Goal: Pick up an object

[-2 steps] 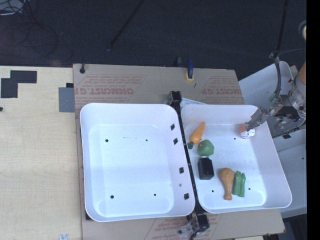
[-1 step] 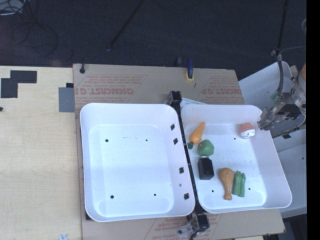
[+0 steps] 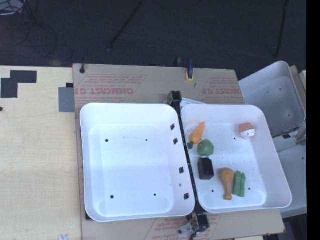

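Note:
The right bin (image 3: 270, 184) holds several small toys. An orange carrot (image 3: 197, 132) lies near its left wall, with a green round piece (image 3: 205, 147) just below it. A black block (image 3: 205, 168) sits under that. A tan drumstick (image 3: 227, 181) and a green ridged piece (image 3: 239, 183) lie side by side toward the front. A small pink and white piece (image 3: 246, 130) rests at the back right.
The left bin (image 3: 95, 204) stands beside the right one, joined along a black clipped seam (image 3: 181, 154). Both rest on a cardboard sheet (image 3: 125, 86). A grey metal plate (image 3: 272, 91) sits at the right. A blue and yellow clamp (image 3: 190, 71) holds the cardboard's far edge.

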Controlling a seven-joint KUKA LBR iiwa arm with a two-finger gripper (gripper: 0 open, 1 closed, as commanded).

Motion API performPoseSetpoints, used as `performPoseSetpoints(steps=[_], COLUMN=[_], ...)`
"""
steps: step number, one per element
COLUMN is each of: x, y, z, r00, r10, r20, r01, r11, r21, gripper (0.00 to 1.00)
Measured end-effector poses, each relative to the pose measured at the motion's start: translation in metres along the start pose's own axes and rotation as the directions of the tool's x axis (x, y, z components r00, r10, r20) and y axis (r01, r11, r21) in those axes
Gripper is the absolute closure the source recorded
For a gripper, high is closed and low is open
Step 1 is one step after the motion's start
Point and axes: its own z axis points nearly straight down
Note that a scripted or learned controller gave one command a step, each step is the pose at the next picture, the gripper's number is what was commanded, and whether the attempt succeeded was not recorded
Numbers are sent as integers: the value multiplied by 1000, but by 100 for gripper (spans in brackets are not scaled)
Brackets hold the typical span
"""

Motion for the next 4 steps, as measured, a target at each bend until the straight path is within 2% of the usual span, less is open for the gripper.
performPoseSetpoints(steps=[1, 2, 3, 4], x=[59, 93, 93, 93], y=[2, 2, 3, 3], z=[-31, -150, -153, -162], r00=[1000, 1000, 1000, 1000], r10=[-11, -10, -9, -15], r20=[-4, -1, -3, -3], r01=[11, 10, 10, 15], r11=[1000, 1000, 1000, 1000], r21=[2, -7, 9, 12], gripper=[100, 100, 100, 100])
